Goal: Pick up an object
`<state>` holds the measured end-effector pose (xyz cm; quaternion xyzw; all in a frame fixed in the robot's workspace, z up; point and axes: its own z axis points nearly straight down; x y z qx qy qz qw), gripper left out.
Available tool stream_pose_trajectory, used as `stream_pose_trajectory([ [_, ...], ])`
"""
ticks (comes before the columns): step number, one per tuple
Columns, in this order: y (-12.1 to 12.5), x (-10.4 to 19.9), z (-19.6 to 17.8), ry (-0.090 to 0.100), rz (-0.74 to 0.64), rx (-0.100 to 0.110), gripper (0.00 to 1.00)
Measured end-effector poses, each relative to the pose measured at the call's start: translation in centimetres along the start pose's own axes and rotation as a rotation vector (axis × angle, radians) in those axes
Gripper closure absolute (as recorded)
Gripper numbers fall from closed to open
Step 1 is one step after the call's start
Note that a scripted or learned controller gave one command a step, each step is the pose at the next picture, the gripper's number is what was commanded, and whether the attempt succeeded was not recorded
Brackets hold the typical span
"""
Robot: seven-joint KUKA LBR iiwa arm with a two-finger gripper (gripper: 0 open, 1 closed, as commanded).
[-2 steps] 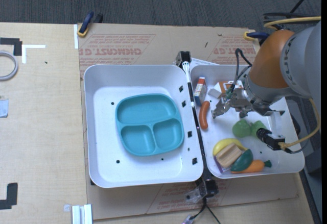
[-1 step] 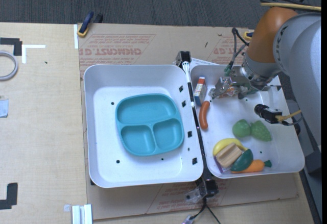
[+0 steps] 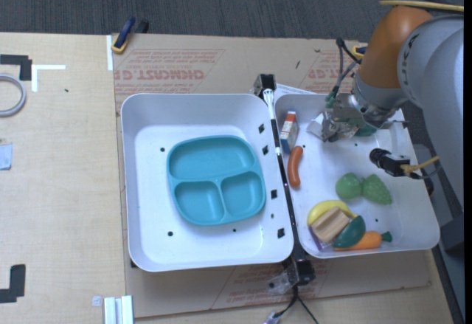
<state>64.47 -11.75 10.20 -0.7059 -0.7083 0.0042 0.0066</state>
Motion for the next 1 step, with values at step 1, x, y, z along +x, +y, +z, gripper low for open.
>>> stream_pose_trajectory([
  [1,-1.24,10.92,-8.96,-0.004,0.002,-0.015,1.0],
])
